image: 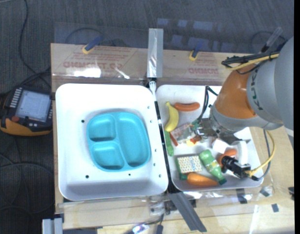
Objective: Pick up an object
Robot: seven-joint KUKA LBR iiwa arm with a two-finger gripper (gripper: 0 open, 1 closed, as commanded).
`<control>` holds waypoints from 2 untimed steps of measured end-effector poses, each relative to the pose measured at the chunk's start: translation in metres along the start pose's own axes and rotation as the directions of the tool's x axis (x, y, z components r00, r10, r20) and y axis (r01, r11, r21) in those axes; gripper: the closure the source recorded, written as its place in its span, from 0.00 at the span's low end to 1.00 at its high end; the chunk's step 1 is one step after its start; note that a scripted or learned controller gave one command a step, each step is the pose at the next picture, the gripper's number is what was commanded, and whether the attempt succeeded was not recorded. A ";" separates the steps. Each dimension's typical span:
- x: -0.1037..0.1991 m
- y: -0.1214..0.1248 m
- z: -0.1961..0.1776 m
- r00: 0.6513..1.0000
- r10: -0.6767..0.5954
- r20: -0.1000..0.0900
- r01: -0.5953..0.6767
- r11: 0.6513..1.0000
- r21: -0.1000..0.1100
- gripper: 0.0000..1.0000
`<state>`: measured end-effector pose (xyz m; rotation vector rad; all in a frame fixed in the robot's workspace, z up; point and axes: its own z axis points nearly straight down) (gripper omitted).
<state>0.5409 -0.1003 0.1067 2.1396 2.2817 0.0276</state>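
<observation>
The right bin [211,90] holds a yellow banana [171,117], a red sausage [187,106], a green bottle [211,162], an orange carrot [202,180], a small patterned pad [189,164] and a green stick [168,143] along the left wall. A red and clear wrapped item [181,133] lies in the middle. My gripper [198,129] hangs low over that middle clutter, just right of the wrapped item and above the bottle. The grey wrist with its orange band [236,99] covers the bin's right part.
The left bin [71,101] carries a blue divided plate [118,139]. A metal divider post [155,52] stands at the back between the bins. A handheld pendant [26,111] lies on the floor at far left.
</observation>
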 end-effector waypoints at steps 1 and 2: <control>0.030 0.062 -0.147 0.988 0.155 0.010 -0.155 0.988 0.024 1.00; 0.030 0.062 -0.155 0.988 0.154 0.016 -0.155 0.988 0.027 1.00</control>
